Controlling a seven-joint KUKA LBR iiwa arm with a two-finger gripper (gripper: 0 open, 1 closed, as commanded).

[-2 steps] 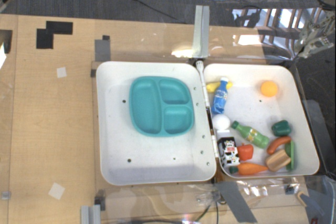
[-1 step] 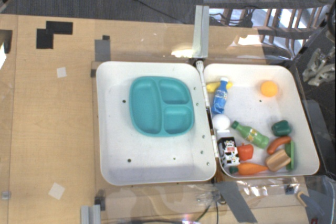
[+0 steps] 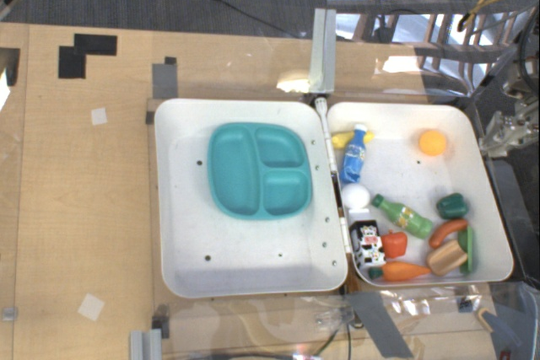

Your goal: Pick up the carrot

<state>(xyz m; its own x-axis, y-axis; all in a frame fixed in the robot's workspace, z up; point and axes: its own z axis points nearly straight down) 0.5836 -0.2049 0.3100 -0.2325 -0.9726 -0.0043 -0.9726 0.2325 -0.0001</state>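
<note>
Grey metal at the right edge of the view, just outside the far-right wall of the right bin (image 3: 472, 131), appears to be the gripper (image 3: 504, 135). It is too blurred and cropped to tell whether it is open, closed or carrying anything.

From there the carrot (image 3: 405, 271) lies well apart, down and to the left in the view, across most of the bin's depth. It rests on the bin floor against the near wall, a little left of the middle of that wall. Its long axis runs roughly left to right along the wall, the thick end seeming to point left and the taper right.

Room around it is tight. A red piece (image 3: 395, 244) sits just behind it, touching or nearly so, and a black-and-white carton (image 3: 366, 242) stands just beside the carrot's left end. A brown bread-like piece (image 3: 445, 257) crowds its right tip, with a red sausage (image 3: 447, 232) and a green piece (image 3: 467, 249) beyond. The near wall shuts off the front side.

A grasp would probably have to close across the short axis, one side between the carrot and the wall, the other between the carrot and the red piece. The likely risk is nudging the neighbours or catching the wall. The open floor below the orange ball (image 3: 433, 142) gives a clear path for coming in from above.
</note>
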